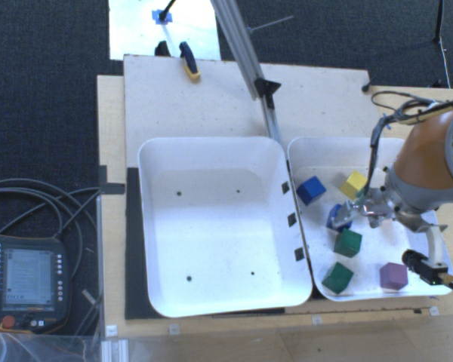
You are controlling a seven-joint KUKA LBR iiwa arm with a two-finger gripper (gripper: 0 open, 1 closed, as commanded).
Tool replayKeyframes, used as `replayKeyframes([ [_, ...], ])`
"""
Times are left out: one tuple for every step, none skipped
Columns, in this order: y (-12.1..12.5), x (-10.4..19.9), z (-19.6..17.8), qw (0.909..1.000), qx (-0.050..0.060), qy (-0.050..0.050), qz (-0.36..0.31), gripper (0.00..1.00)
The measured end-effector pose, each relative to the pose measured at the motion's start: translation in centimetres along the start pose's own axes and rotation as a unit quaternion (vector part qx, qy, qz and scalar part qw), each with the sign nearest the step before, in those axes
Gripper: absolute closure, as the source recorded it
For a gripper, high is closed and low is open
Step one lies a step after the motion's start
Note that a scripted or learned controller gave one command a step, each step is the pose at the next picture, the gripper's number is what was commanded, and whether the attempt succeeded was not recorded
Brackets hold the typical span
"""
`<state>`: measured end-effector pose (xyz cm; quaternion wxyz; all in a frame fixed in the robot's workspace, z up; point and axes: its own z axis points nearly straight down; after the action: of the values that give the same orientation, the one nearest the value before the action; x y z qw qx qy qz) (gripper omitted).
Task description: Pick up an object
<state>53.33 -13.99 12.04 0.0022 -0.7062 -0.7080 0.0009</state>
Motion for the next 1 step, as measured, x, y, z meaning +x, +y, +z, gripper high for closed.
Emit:
replayKeyframes([
  [0.04,0.01,1.50,1.0000,-0.002,-0.001,0.000,0.00],
])
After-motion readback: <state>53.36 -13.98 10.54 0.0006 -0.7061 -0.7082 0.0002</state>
